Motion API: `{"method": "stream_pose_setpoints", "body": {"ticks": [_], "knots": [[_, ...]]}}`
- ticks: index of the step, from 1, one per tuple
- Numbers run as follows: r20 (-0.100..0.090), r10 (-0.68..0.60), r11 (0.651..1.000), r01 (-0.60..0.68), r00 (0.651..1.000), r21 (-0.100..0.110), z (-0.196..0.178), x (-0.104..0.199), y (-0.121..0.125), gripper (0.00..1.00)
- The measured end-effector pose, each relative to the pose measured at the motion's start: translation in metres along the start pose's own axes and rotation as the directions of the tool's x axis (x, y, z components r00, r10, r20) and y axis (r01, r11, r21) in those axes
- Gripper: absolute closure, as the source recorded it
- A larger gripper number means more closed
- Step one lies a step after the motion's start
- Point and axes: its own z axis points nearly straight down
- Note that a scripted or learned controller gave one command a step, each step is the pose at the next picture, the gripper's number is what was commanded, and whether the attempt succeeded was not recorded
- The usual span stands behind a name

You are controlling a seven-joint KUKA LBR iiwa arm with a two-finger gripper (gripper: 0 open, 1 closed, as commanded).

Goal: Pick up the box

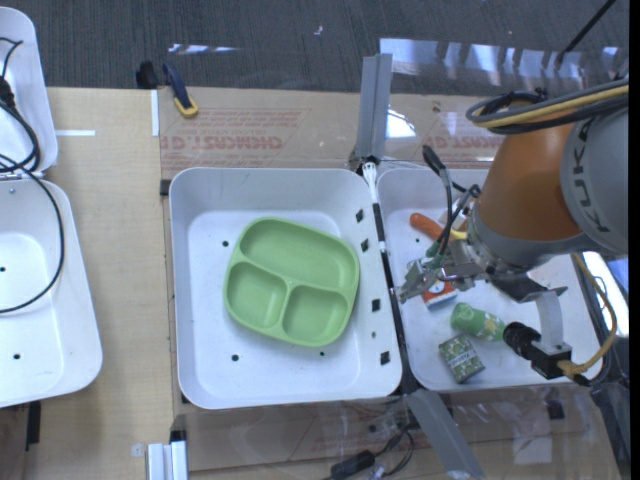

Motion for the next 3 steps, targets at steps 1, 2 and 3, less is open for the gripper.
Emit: {"method": "stream_pose_setpoints", "body": {"ticks": [1,2,3], "knots": [[0.001,-0.028,1.0,0.028,1.0,-0.001,0.0,-0.047,0.017,0.0],[0.001,0.017,1.0,-0.017,1.0,-0.002,0.0,-0.06,0.044,0.0],[0.003,-0.13,0.992,0.13,0.992,-0.009,0.095,-0.107,0.038,0.0]]}}
